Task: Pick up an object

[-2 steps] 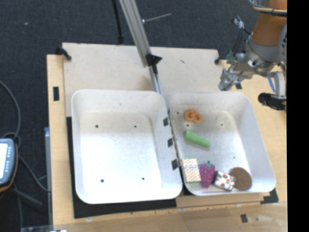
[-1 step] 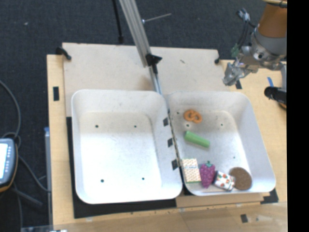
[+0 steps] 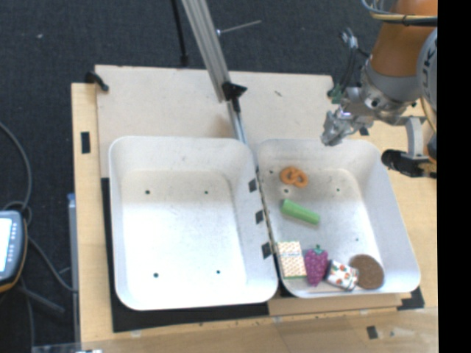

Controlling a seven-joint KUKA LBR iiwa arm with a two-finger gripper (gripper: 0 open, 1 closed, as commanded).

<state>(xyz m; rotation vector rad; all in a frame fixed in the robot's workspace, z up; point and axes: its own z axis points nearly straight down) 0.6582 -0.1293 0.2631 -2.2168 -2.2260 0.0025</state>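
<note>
Hanging over the far rim of the right bin [image 3: 390,190], the gripper [image 3: 335,134] is small and blurred, so I cannot tell its state; nothing is seen in it. Six objects lie in this bin: one orange pretzel [image 3: 294,176], one green block [image 3: 300,212], and along the near wall one pale box [image 3: 291,259], one purple grape toy [image 3: 316,265], one patterned small box [image 3: 341,274], one brown disc [image 3: 366,270]. A metal pole [image 3: 210,54] crosses behind the left bin [image 3: 125,219].

Robotics lab test cell: plywood bench [image 3: 162,98] with two white bins [image 3: 184,223], aluminium camera mast [image 3: 210,39], floor cables [image 3: 22,175], handheld control pendant [image 3: 9,245].
</note>
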